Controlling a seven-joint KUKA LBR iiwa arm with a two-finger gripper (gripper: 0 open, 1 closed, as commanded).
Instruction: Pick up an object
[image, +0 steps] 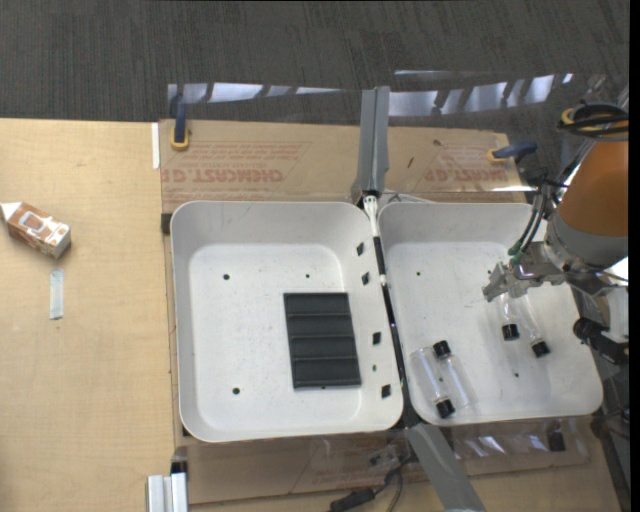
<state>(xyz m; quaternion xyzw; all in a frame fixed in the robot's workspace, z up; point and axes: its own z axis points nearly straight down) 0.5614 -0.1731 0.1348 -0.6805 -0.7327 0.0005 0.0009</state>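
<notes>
Brown cardboard sheet (300, 165) behind the white bins (200, 300) shows reversed red print, unreadable. Gripper (512, 285) above clear plastic tube (525, 328); grip state unclear.

Both my bins (200, 260) are white, dotted with small black marks; the left one carries a ribbed black block (322, 339). My arm (598, 190) is grey under an orange band. Two clear tubes (441, 378) have black caps, on tan cardboard (260, 165) printed in red
</notes>
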